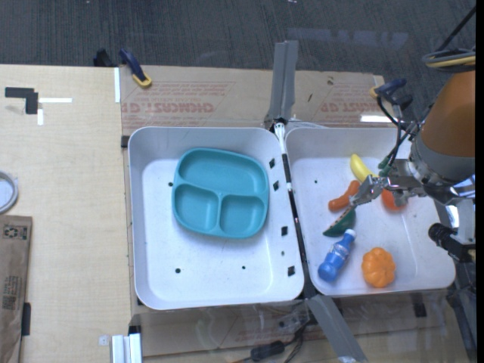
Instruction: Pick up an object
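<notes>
In the right bin [423, 278], the claw [368, 191] hangs just right of the orange carrot [342, 200], whose long axis slants up-right toward it. Whether the claw is open or closed, I cannot tell.

Two white bins: the left bin [144, 225] carries a teal divided plate [221, 193]. The right bin [423, 278] holds a yellow piece [358, 165], an orange-red carrot shape [342, 199], a dark green piece [341, 223], a blue bottle with a white cap [336, 256] and an orange pumpkin [378, 267]. The arm [451, 127] is grey with an orange band.
</notes>
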Available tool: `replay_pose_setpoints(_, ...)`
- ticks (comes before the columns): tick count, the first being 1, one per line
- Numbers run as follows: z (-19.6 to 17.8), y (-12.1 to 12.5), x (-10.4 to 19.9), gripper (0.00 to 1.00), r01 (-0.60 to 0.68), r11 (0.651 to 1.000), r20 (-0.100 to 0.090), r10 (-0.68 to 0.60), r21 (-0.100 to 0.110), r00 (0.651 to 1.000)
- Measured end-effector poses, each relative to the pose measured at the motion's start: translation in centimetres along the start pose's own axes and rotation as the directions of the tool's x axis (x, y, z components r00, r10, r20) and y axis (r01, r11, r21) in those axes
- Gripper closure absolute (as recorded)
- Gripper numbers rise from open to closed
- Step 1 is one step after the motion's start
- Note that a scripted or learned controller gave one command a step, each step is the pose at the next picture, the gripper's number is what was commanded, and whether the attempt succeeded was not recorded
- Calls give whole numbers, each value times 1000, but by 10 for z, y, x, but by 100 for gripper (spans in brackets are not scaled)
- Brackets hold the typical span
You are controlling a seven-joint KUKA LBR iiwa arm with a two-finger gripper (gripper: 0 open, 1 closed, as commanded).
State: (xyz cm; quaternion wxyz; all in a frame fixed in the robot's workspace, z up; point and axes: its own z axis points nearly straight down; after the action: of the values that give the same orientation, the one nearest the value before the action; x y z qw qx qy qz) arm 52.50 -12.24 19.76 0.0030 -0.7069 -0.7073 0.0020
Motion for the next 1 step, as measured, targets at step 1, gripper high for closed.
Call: replay_pose_setpoints(1,106,43,9,0,-2,1000,2,2,-6,1000)
